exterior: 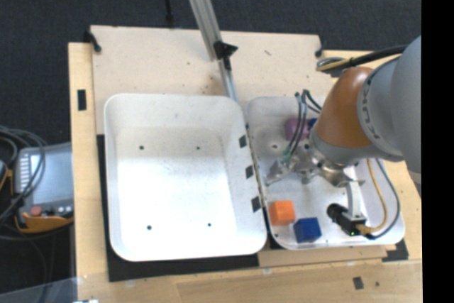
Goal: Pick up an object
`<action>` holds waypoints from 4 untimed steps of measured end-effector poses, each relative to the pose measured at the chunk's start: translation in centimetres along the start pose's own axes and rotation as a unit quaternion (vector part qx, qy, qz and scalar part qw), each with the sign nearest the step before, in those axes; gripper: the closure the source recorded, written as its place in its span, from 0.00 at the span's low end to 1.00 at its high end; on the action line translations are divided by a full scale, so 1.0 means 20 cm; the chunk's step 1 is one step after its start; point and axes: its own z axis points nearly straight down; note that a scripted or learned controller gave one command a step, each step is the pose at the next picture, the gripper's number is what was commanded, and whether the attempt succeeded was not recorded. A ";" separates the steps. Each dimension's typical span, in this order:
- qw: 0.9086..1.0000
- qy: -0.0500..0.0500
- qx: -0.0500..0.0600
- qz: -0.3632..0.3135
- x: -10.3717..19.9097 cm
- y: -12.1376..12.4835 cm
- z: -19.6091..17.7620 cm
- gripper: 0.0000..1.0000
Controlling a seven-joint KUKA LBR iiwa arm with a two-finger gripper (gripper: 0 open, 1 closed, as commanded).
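Two shallow white bins sit side by side on your bench (142,60). The left bin (128,117) is the larger-looking one in this slanted view, and its floor shows a few small dark dots. The right bin (259,113) holds everything of interest.

You can see an orange block (283,212) near the front of the right bin, close to the wall shared with the left bin. A blue block (307,230) lies just beside it, a little further toward the front rim and to the right; the two look close but whether they touch is hard to tell. A purple object (293,128) lies further back in the same bin, partly hidden behind the arm, so its shape is unclear.

Your arm (383,110) reaches in from the right, its orange band over the middle of the right bin. The gripper (294,167) hangs below the band, above the bin floor, between the purple object and the two blocks. Its metal parts are blurred together with cables, so you cannot tell from here how it is set, and nothing can be made out in its grasp.

A slanted metal rail (202,7) runs down from the top of the view to the gap between the bins. A control pendant (39,188) lies off the bench at the left.
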 end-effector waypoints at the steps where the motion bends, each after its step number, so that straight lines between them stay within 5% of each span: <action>1: 1.000 0.000 -0.002 0.004 -0.01 0.00 -0.06 1.00; 3: 1.000 0.000 -0.004 -0.003 0.00 0.04 -0.70 1.00; 4: 1.000 0.000 0.000 -0.005 -0.01 0.05 -0.70 1.00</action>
